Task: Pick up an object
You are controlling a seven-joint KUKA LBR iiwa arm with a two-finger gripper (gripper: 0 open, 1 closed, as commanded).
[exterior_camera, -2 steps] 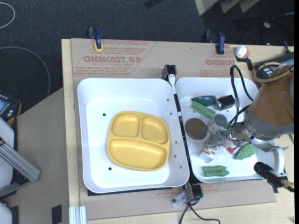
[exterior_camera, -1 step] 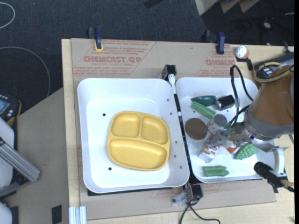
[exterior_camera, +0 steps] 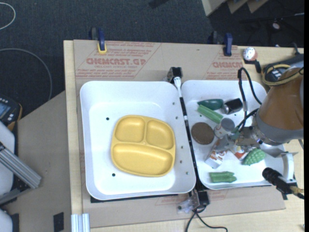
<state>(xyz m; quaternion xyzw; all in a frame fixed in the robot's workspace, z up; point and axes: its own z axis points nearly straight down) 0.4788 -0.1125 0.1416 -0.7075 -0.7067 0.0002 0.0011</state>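
The right bin [exterior_camera: 203, 88] holds a jumble of small objects. A brown disc [exterior_camera: 202, 133] lies near its left wall, with a green elongated piece [exterior_camera: 210, 111] and a dark green piece [exterior_camera: 211, 102] behind it. A grey cylinder [exterior_camera: 227, 124] stands in the middle. A white and red packet [exterior_camera: 217, 156] lies in front of it, and a flat green piece [exterior_camera: 222, 177] lies by the front rim. A bumpy green object [exterior_camera: 252, 157] sits at the right. My gripper [exterior_camera: 235, 138] is low in this bin, between the grey cylinder and the bumpy green object.
The left bin [exterior_camera: 96, 129] holds a yellow divided plate [exterior_camera: 143, 145]. A small black object [exterior_camera: 233, 105] lies at the back of the right bin. Black cables run over the right bin's far corner. Blue clamps [exterior_camera: 101, 36] hold the bench board at the back.
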